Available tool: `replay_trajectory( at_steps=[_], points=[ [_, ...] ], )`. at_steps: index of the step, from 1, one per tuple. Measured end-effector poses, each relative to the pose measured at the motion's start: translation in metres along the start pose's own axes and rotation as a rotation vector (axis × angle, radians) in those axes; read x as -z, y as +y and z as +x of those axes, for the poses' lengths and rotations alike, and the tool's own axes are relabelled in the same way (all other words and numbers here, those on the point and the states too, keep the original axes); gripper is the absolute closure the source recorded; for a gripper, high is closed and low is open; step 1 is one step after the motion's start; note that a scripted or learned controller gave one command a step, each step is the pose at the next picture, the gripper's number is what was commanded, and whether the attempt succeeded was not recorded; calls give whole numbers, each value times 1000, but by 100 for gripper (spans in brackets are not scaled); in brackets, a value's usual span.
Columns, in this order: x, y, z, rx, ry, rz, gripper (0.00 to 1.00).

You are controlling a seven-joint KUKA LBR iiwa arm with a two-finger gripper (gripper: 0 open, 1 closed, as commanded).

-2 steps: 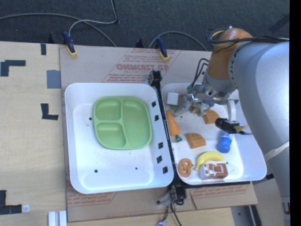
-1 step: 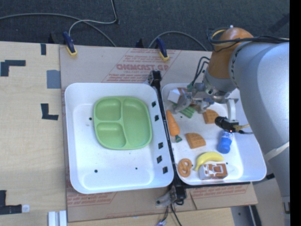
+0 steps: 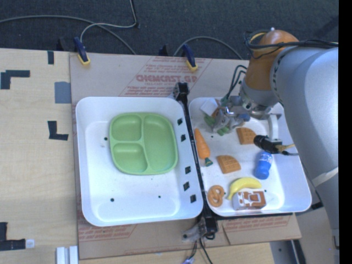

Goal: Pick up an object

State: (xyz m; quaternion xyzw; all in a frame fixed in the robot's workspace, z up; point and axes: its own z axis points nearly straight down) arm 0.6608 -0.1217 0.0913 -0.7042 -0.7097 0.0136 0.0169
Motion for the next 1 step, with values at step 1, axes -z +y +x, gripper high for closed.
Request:
replay_trajectory(
  at_steps=[1],
  points=[
    [91, -51, 76, -5, -4, -42, 100]
  ],
)
